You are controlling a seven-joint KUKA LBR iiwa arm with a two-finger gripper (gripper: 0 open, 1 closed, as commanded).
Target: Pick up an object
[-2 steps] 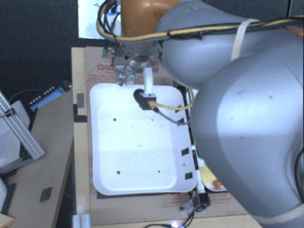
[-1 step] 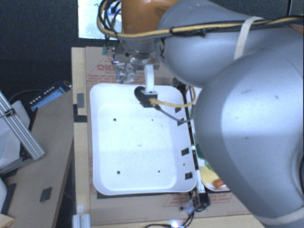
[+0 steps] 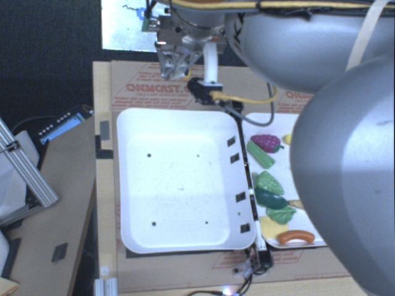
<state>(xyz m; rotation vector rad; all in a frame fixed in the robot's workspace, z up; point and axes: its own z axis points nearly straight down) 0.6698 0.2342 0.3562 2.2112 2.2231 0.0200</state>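
Honestly, the purple toy grapes [image 3: 266, 142] beside the green cucumber [image 3: 260, 155] look light, rigid, slippery; pinch across the middle. The gripper [image 3: 174, 66] hangs beyond them; I cannot tell its state.

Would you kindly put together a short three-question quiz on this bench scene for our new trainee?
1. True or false: the toy foods lie in the right bin.
2. Which item lies nearest the camera in that bin? A) purple grapes B) orange sausage C) green cucumber
3. Fill in: the gripper is above the ______ edge of the left bin.

Key
1. True: grapes, cucumber, sausage and other green and yellow pieces all sit in the right bin.
2. B: the sausage lies at the bin's near end.
3. Far: it is over the brown board beyond the bin, with nothing seen between its fingers.
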